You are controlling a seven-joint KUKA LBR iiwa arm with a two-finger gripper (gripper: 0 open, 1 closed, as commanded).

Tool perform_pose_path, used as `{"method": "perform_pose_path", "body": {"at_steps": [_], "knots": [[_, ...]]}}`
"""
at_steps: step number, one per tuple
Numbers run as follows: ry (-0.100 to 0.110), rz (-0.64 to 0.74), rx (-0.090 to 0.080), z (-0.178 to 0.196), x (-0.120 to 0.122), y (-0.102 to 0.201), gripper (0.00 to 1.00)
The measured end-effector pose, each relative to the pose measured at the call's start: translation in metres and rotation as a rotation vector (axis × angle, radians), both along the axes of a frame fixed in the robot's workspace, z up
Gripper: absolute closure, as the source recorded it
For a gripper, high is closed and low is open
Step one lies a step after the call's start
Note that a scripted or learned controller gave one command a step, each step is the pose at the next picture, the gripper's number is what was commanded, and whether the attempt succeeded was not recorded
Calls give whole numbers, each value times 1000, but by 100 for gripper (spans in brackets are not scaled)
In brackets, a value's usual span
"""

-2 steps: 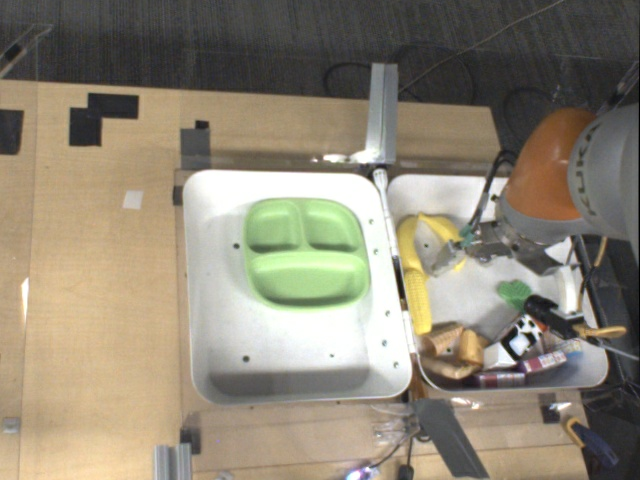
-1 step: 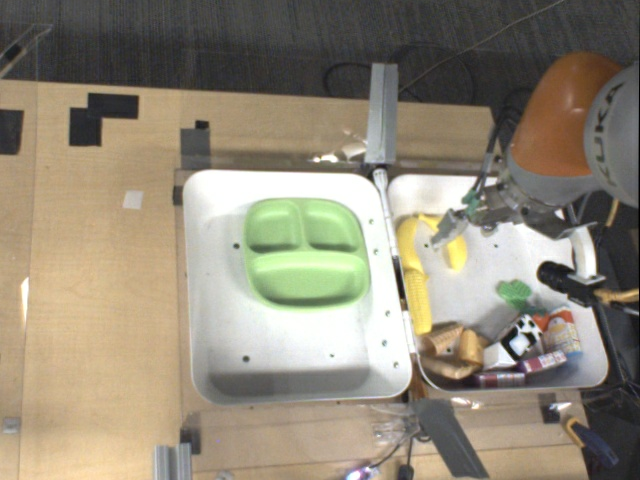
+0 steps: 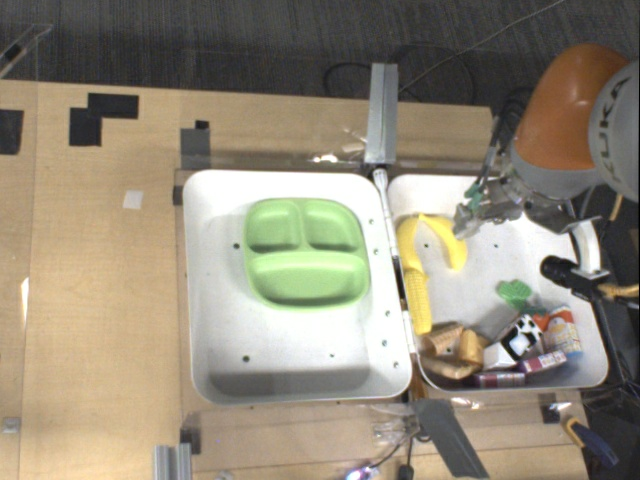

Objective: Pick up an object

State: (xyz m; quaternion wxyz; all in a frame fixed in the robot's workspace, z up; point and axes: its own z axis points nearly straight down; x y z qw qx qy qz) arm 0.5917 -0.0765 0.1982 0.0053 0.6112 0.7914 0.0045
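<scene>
clutter [image 3: 505, 346] crowds right bin's [image 3: 590, 368] near edge.

A light wooden bench [image 3: 90, 298] fills the lower part of the view, with black square marks [image 3: 100, 116] near its far left corner. Behind it lies a dark grey carpet floor [image 3: 250, 18], crossed by a thin cable [image 3: 470, 43].

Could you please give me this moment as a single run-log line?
gripper: above right bin, beside banana | holding: nothing seen | left bin: green tray | pick: not yet done
</scene>
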Motion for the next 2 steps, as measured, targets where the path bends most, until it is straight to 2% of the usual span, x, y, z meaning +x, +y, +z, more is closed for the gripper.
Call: {"method": "perform_pose_path", "body": {"at_steps": [1,2], "knots": [[0,0,0,0,0,0,0],[-2,102,-4,-108,8,-28,0]]}}
